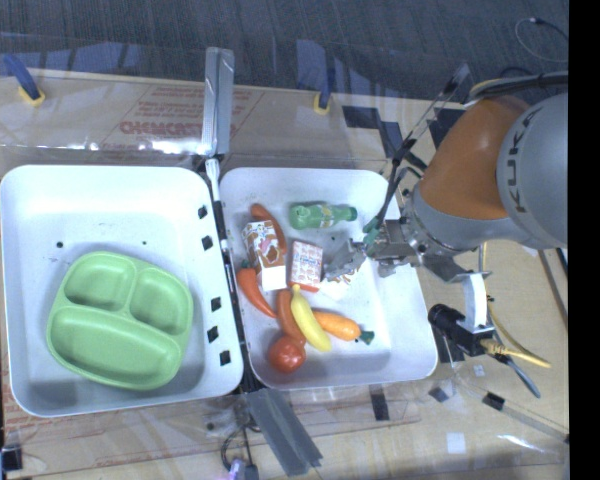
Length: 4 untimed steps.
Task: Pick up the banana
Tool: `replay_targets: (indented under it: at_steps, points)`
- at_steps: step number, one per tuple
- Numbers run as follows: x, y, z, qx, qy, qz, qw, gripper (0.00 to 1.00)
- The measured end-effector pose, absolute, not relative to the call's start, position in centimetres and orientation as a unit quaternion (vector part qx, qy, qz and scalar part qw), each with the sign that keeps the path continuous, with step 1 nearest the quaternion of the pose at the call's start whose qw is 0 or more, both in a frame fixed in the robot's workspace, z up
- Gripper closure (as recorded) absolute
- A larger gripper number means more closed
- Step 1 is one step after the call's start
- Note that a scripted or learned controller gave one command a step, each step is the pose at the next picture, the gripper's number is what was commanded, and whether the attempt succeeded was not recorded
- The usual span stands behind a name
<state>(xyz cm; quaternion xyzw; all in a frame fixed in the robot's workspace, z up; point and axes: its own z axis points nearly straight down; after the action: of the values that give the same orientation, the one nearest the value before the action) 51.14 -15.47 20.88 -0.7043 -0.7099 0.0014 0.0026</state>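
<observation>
Reaching in over the right bin (405,338), the grey KUKA arm (510,183) hides part of that bin's far right wall, and its gripper (348,258) sits just right of the banana (309,320); whether the claw is open or closed I cannot tell. The bench is covered in clear sheeting. Two white bins sit side by side: the left bin (30,228) holds one green divided plate (120,318). Around the banana lie two carrots, one tomato (286,354), one green bottle (321,214) and two small cartons.
</observation>
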Motion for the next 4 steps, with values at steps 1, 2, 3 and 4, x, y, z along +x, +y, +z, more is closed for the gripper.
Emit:
replay_targets:
  at_steps: [1,2,3,4]
  points:
    - [50.1,-12.9,9.1,-0.649,-0.761,0.0004,0.002,0.0]
    - [50.0,-12.9,9.9,-0.648,-0.762,0.0014,0.003,1.0]
    - [50.4,-4.6,19.0,-0.754,-0.657,0.001,0.001,1.0]
    - [50.4,-4.6,19.0,-0.754,-0.657,0.001,0.001,0.0]
